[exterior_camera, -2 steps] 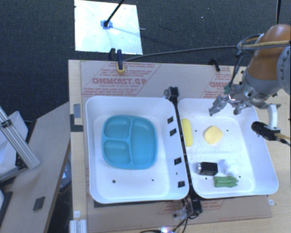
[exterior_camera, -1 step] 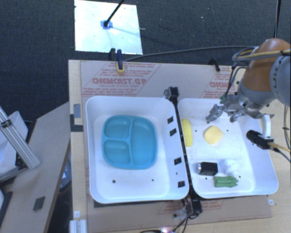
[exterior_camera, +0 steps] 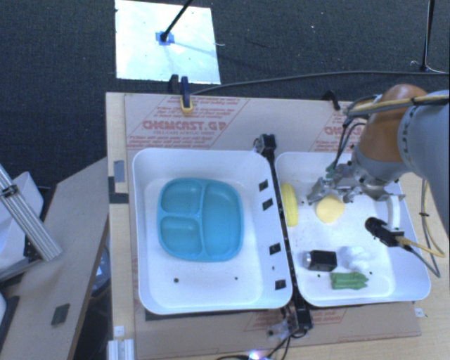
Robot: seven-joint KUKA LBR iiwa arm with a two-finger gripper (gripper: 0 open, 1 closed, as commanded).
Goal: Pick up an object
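Two shallow white bins side by side on a board; left bin (exterior_camera: 151,232) holds a blue divided plate (exterior_camera: 200,218) lying flat near its middle (three compartments); right bin (exterior_camera: 415,281) sits just beside it, black clips (exterior_camera: 271,204) along the shared edge. Board (exterior_camera: 232,119) under both bins carries red CHEMCAST lettering; a yellow-and-blue clamp (exterior_camera: 185,95) grips its far edge. Beyond it a pale square sheet (exterior_camera: 165,42) lies on dark carpet (exterior_camera: 49,70); a thin black rod (exterior_camera: 177,17) slants down onto it. Aluminium rail (exterior_camera: 24,218) at far left; cables (exterior_camera: 281,330) bunch at the bins' near junction.
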